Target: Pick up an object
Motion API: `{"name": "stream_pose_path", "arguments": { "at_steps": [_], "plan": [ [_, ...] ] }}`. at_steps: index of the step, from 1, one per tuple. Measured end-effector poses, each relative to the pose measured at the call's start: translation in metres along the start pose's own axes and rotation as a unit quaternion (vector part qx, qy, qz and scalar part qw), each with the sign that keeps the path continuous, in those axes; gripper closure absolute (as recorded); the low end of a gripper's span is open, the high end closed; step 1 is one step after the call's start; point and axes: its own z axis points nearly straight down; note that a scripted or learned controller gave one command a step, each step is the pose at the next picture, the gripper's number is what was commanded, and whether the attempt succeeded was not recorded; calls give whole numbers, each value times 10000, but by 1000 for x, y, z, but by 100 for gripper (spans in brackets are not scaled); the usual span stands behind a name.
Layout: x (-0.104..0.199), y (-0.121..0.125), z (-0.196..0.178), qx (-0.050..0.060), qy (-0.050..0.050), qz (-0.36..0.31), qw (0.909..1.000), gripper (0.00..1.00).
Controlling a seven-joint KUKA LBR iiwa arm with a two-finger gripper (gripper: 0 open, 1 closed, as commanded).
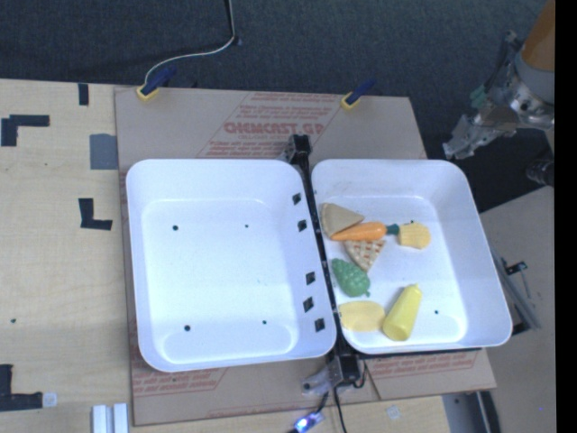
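Toy carrot [359,232] in rt bin [469,242]; cardboard [270,129] w/ red print, unreadable; pincer [469,136] state unclear.

The arm [541,43] is cut off by the right and top edges, so that its upper links are not seen. The gripper [469,138] is small and blurred, and its tips are not resolved against the dark floor. The wedge [338,217] is partly covered by the carrot [361,232], and the waffle [365,253] is overlapped along its upper edge by the same carrot. The cable [225,25] is cut off at the top edge. The print on the cardboard [261,124] is partly hidden under the bins [144,188].
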Motion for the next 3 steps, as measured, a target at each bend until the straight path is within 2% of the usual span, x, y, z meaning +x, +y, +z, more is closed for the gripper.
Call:
{"name": "stream_pose_path", "arguments": {
  "at_steps": [1,2,3],
  "plan": [
    [37,8,-131,-13,7,-22,10000,100],
    [55,7,-256,-7,7,-14,10000,100],
    [108,-27,-62,162,48,-9,9999,100]
  ]
}}
